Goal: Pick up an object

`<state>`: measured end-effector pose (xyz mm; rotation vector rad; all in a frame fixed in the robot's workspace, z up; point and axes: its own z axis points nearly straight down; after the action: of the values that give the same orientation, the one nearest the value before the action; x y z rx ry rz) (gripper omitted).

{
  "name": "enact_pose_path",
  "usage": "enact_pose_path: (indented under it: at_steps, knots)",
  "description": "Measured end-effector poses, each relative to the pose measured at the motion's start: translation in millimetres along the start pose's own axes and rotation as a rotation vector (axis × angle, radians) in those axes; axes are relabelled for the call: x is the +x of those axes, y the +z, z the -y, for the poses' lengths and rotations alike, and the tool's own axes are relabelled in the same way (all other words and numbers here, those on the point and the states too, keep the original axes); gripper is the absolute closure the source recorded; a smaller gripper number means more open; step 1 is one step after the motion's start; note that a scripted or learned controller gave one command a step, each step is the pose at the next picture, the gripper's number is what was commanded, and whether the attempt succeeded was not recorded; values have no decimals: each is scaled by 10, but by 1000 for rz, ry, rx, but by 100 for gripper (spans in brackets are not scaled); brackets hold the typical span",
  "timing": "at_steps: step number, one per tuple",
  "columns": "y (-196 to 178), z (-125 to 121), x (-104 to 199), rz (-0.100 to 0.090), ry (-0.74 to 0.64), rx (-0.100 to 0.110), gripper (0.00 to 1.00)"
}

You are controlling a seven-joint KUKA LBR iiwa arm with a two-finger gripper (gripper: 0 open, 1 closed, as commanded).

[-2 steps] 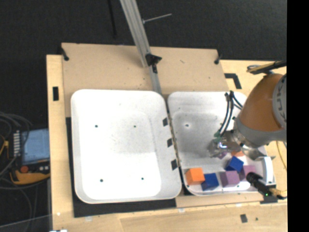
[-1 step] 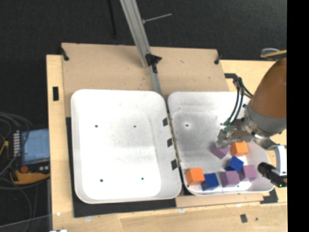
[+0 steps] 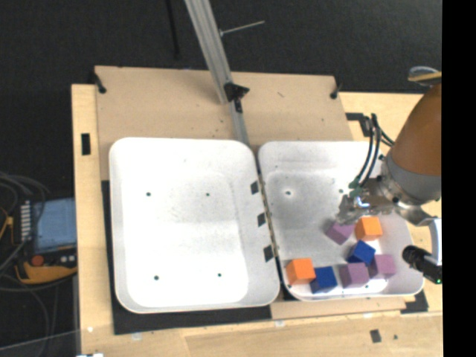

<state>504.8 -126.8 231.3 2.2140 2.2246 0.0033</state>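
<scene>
Purple block (image 3: 339, 233) lay in the right bin (image 3: 297, 169), mid-floor, just below the gripper (image 3: 355, 205) — fingers possibly touching its top edge, but whether apart or closed could not be told. An orange block (image 3: 369, 227) sat just beside it; other blocks — orange (image 3: 300, 270), blue (image 3: 323, 279), purple (image 3: 354, 274) — lined the near wall.
</scene>
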Motion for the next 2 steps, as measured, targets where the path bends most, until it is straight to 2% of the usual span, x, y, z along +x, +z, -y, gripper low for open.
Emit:
enact_pose_path:
  at_steps: [1,2]
  knots:
    - [-58,-232,379,-1,-3,1,100]
    - [-119,-611,868,-2,-4,0,100]
